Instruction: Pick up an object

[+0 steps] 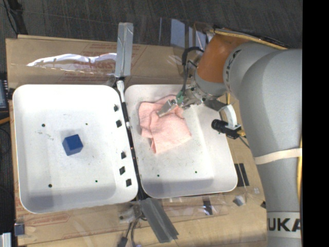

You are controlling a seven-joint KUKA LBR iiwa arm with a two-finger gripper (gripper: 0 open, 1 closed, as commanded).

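Hand (pixel 171 107) over pink cloth (pixel 163 127) in right bin (pixel 216 163) — finger state unclear.

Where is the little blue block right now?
The blue block sits in the left white bin, a bit left of its middle, across the divider from the pink cloth in the right bin.

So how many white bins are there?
2. The left bin holds a blue cube; the right bin holds a pink cloth, with the gripper at it.
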